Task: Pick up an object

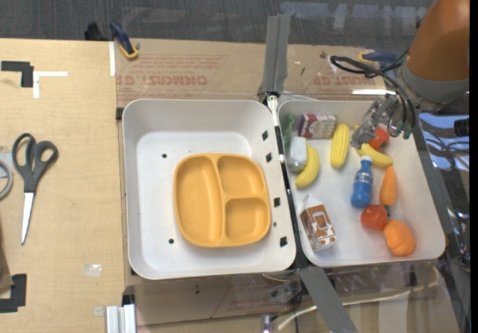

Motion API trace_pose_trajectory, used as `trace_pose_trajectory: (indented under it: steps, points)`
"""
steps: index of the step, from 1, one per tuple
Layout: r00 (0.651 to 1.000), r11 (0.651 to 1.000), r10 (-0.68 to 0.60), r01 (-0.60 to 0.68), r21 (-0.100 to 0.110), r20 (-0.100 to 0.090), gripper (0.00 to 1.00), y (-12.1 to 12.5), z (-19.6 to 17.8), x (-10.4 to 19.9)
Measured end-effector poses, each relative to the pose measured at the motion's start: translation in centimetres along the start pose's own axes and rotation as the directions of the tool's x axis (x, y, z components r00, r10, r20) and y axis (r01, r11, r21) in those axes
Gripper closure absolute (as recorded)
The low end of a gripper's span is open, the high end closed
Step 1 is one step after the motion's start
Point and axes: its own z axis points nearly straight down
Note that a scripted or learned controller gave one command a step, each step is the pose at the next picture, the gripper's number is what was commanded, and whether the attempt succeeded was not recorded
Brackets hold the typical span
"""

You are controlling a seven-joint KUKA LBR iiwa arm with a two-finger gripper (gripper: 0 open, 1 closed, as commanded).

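Hanging over the far right corner of the right bin [358,253], the gripper [371,128] is pointing down at a cluster of toys; whether its fingers are open or closed I cannot tell, and nothing is visibly sitting between them. Taking the blue bottle [362,183] as the landmark, the gripper is hovering just beyond it, toward the far wall. A red piece [378,138] is lying right under the gripper tip, and a small yellow banana [378,157] is lying just beyond the bottle's cap. An ear of corn [340,145] is resting to the left of the bottle and a little farther back, and a larger banana [309,167] is lying further left, beside a white item [298,152] near the dividing wall. A small box with a red and white label [317,126] is sitting at the back, beyond the corn. A carrot [388,185] is lying just right of the bottle. A red tomato [374,216] is sitting just in front of the bottle, with an orange [399,238] further forward and right. A brown and white carton [318,227] is lying forward and left of the bottle.

Well to the left of the bottle, the left bin [149,197] is holding 1 yellow plate [222,198] with 3 compartments. Scissors [30,175] are lying on the wooden bench [67,249], far left of both bins.
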Motion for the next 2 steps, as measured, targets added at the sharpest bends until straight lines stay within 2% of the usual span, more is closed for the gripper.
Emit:
trace_pose_trajectory:
  steps: [1, 2]
  points:
    - [0.997, 0.997, 0.083, -0.083, 0.0, -0.001, 1.0, 6.6, -6.0, -1.5]
    - [0.984, 0.984, 0.175, -0.175, 0.002, -0.004, 1.0, 13.3, -4.5, 3.7]
